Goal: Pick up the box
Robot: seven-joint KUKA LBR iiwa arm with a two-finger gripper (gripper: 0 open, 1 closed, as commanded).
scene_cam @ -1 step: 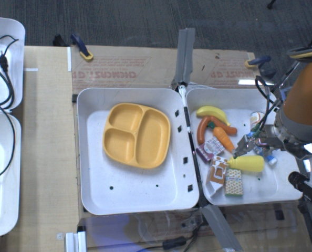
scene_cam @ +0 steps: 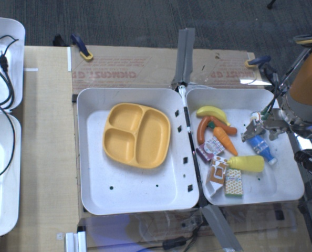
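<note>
Flat brown cardboard sheet [scene_cam: 145,67] behind the bins: red letters, upside down, too blurry to read for sure.
Small boxes and packets in the right bin: print too small to read.

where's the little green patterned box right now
The small green patterned box lies near the front edge of the right white bin, just below the yellow squeeze bottle and beside the brown carton.

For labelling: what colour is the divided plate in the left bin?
Yellow-orange plate, in the camera view.
</note>
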